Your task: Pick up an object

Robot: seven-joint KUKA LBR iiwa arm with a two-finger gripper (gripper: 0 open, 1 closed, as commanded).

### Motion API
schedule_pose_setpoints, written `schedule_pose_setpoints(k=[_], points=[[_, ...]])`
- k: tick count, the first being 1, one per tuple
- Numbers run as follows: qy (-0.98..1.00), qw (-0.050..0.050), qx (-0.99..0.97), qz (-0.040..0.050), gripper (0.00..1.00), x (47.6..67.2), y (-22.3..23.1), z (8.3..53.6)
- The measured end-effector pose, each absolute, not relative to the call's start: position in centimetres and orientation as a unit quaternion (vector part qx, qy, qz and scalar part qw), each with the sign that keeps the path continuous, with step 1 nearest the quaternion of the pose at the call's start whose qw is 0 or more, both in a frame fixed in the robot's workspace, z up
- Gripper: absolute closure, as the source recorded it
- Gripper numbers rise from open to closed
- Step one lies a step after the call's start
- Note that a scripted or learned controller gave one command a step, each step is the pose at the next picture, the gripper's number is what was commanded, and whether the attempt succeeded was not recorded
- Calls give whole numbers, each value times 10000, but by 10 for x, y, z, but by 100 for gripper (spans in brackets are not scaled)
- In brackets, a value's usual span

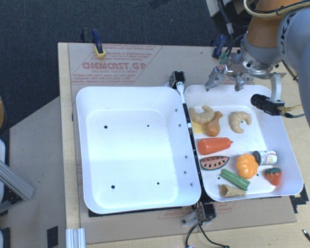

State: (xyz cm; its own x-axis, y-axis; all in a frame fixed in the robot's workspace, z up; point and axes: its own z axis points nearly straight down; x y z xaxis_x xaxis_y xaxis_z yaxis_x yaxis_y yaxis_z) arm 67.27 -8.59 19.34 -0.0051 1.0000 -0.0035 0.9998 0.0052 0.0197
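Two fingers of the gripper (pixel 225 82) are spread open, holding nothing, above the right bin's (pixel 289 143) 12 o'clock rim; croissant (pixel 240 121) lies at 5 o'clock of it.

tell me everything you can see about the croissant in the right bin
The croissant is a small toy pastry, pale tan with darker browned ridges, curled into a crescent whose tips point down toward the near side. It looks like moulded plastic. It lies flat on the floor of the right bin, in the far half, apart from the chicken drumstick on its left. Nothing touches it; the claw hovers above the bin's far rim.
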Motion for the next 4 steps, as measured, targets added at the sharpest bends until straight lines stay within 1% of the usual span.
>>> schedule_pose_setpoints(k=[1, 2, 3, 4], points=[[7119, -14, 7023, 26, 0, 666, 46, 192], [7097, -24, 7045, -10, 0, 665, 132, 104], [7105, 9, 7037, 25, 0, 666, 231, 128], [7079, 26, 7063, 61, 0, 639, 224, 282]])
